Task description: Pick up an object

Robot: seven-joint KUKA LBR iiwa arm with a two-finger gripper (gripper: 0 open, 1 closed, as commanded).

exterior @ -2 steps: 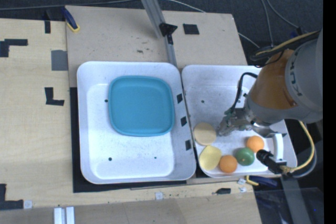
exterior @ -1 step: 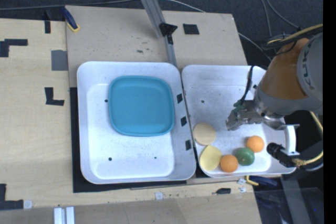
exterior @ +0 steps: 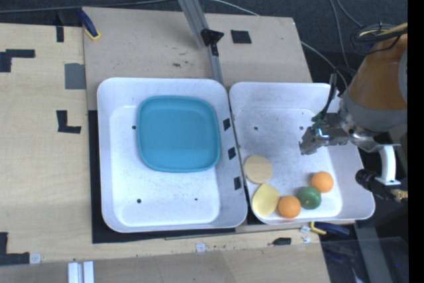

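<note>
five food pieces (exterior: 289,194) near end effector (exterior: 310,144)

arm (exterior: 381,86) runs off the frame at 3 o'clock, and the gripper (exterior: 310,144) is too blurry to read

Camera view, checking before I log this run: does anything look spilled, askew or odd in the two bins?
Nothing stands out. The blue plate lies flat in the left bin. In the right bin, the small round pieces sit together near the front edge, and the hand hovers above them with nothing between its fingers.
</note>
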